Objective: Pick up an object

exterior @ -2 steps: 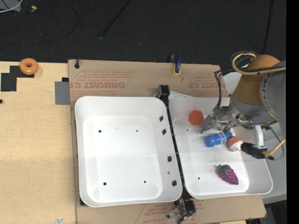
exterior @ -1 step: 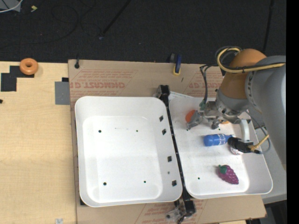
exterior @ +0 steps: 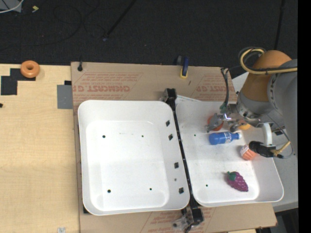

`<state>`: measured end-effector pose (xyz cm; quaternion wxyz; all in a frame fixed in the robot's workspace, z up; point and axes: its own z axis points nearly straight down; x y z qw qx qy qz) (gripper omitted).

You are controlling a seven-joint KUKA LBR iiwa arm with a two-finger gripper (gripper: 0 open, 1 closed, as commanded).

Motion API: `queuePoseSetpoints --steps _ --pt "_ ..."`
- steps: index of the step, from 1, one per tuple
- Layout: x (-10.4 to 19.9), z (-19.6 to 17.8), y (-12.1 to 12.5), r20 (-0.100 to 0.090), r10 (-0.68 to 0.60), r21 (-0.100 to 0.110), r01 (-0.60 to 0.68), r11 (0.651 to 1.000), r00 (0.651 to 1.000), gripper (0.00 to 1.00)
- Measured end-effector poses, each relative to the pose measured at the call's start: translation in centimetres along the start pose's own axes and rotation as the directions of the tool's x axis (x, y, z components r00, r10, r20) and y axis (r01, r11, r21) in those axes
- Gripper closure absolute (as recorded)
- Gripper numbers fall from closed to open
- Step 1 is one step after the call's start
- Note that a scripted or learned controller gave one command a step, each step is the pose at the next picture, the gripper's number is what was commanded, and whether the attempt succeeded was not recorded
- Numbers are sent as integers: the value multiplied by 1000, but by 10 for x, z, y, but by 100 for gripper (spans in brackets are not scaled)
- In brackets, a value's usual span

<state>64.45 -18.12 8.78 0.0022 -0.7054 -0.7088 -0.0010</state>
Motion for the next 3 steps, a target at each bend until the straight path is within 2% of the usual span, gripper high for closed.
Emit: queuePoseSetpoints --steps 1,2,3 --pt "-4 -9 -2 3 1 9 -1 1000 1000 100" --pt "-1 1 -44 3 5 4 -5 1000 1000 100" --pt "38 3 -5 0 4 29 -3 1000 1000 100"
